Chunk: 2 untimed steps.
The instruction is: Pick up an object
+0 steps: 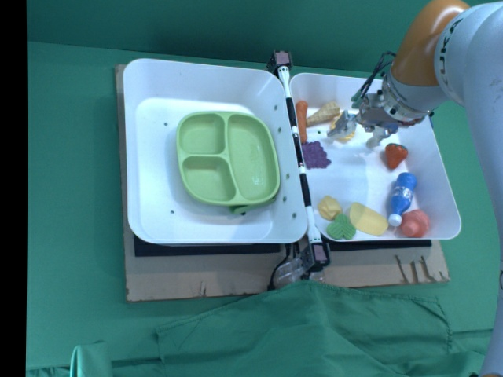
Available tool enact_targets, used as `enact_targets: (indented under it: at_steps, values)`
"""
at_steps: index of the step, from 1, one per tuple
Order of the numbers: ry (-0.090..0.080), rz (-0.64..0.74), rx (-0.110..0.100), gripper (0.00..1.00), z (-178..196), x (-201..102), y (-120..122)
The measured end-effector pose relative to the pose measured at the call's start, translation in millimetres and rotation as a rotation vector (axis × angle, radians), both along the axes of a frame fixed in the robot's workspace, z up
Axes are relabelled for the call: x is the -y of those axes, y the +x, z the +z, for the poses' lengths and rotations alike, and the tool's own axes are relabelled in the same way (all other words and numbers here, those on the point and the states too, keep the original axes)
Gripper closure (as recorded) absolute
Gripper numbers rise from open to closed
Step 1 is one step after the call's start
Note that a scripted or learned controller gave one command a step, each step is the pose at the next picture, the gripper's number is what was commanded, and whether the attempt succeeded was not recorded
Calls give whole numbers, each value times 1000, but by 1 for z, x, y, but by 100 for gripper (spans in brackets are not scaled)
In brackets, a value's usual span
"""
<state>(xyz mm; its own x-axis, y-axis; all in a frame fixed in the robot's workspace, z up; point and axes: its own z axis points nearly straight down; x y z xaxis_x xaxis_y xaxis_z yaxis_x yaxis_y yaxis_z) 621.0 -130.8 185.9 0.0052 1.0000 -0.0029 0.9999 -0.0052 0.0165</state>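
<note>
Green leaf toy (341,227) and yellow piece (367,218) lie well below the gripper (366,130), whose grip state I cannot tell. A grey toy (343,126) sits just left; approach step, needing descent.

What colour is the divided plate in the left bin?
Light green. The divided plate shows clearly in the camera view, lying in the left bin.

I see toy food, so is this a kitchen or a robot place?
Likely a robot test bench, not a kitchen: a grey arm reaches over two white bins, toy food such as a blue bottle fills one, and green cloth covers everything.
</note>
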Motion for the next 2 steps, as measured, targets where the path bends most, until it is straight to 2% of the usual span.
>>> enact_targets:
  at_steps: [1,2]
  values:
    - [-4,-1,9,100,14,1,3]
    - [0,2,-5,100,72,0,-10]
